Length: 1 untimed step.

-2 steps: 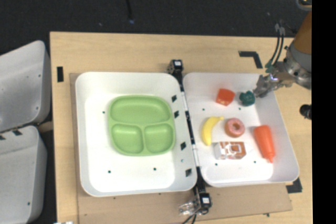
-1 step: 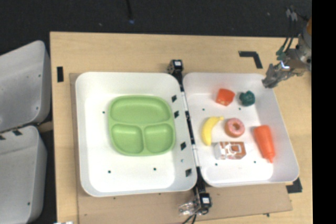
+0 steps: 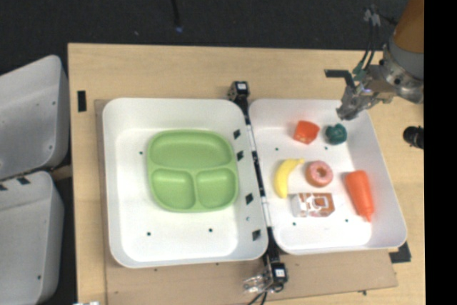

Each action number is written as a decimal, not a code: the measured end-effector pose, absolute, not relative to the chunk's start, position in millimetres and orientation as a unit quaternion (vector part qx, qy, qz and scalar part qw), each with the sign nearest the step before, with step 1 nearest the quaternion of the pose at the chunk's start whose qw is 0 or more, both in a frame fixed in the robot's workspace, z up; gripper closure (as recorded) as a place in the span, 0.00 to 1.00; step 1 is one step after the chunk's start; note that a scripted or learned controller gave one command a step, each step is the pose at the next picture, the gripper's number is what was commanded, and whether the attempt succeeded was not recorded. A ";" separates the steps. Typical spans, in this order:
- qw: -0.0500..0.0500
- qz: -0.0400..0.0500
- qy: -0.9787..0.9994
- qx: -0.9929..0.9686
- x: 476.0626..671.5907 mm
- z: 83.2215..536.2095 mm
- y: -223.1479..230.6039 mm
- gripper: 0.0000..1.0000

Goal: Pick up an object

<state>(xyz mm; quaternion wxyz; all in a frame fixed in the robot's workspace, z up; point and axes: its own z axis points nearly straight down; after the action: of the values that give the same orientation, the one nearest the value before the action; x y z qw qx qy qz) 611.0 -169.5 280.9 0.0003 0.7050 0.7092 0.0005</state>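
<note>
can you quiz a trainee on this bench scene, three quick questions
1. True or false: the green three-compartment plastic plate lies in the left white bin.
2. Which toy lies nearest the claw? A) yellow banana B) small dark green round toy C) orange carrot
3. Fill in: the pink ring doughnut sits between the banana and the ____.

Key: 1 true; 2 B; 3 carrot.
</note>
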 end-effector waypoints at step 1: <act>0.000 0.000 0.709 0.705 606.4 278.9 -127.3 1.00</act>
<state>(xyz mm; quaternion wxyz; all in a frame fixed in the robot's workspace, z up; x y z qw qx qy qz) 606.4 -127.3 278.9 0.0000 0.7054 0.7088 -0.0002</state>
